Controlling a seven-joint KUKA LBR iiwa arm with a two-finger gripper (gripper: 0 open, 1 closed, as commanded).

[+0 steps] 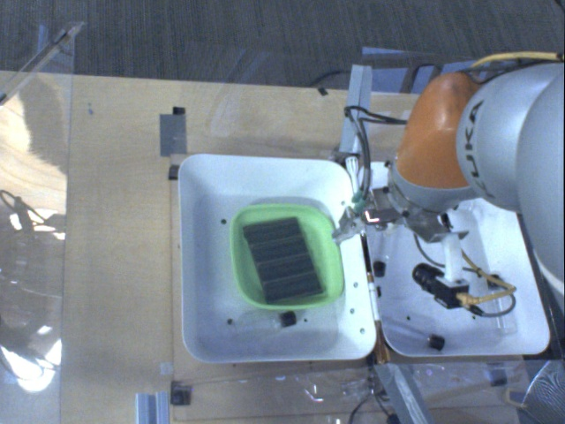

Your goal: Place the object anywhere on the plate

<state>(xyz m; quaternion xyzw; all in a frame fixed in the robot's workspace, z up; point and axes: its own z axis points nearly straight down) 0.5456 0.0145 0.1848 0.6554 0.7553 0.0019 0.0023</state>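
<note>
A pale wooden bench (97, 263) is seen from above, and a strip of dark grey carpet (221, 16) is seen beyond its far edge. The bench's left part is covered with bright glare and reflections. Two white bins are set side by side on it, the left bin (199, 263) and the right bin (530, 325), with their rims close together. A grey bracket (172, 135) is fixed to the bench just beyond the left bin's far left corner. A metal post (357, 91) is mounted behind the seam between the bins.

A green plate (243, 272) is laid in the left bin, toward its right side. The block (282, 259), dark grey and ridged, is laid flat on the plate near its middle. A black bit (287, 319) is seen on the bin floor just beside the plate's near rim, and a second black bit (434, 343) in the right bin.

The arm (494, 104) is extended from the right over the right bin. The gripper (346, 228) is held at the plate's right rim, apart from the block. Whether it is spread or pressed together cannot be told.
</note>
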